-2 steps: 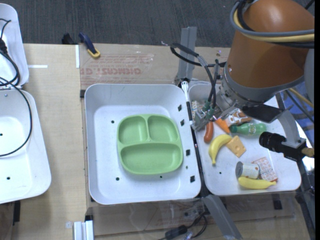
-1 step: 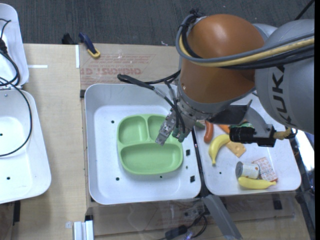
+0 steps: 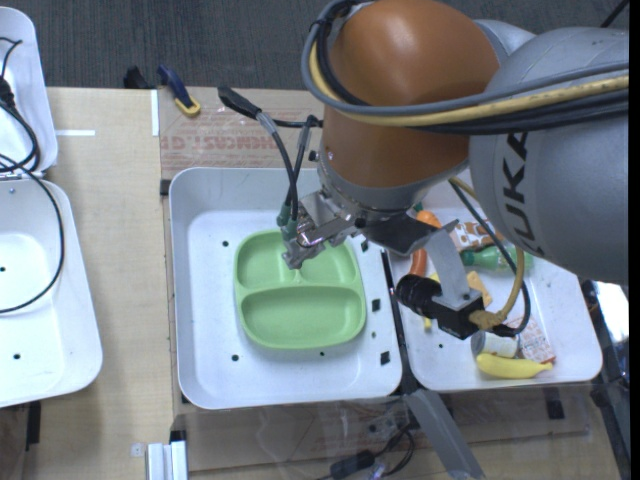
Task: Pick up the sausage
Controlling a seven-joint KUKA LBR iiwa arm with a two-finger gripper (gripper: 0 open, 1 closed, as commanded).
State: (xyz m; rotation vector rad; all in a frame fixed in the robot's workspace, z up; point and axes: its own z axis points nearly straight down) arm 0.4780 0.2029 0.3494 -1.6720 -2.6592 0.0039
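Yellow comes first: a banana (image 3: 512,366) lies at the near edge of the bin on the view's right (image 3: 590,353). A bit further back, in the other bin (image 3: 200,298), sits a green plate (image 3: 300,313) with two parts.

The end effector (image 3: 300,246) hangs over the far part of that plate, close to it. I cannot tell if it is open or closed, and I see nothing in it.

The small red-orange thing (image 3: 418,261) just past the wall between the bins looks like the sausage (most of it hides under the big arm (image 3: 410,98)). It is in the bin with the banana, not the one with the plate. From the end effector it lies toward the view's right, near but over the wall. Its long side seems to run from near to far.

So I think the next move must go sideways over that wall, then down. Behind it all is the bare wooden surface (image 3: 110,138).
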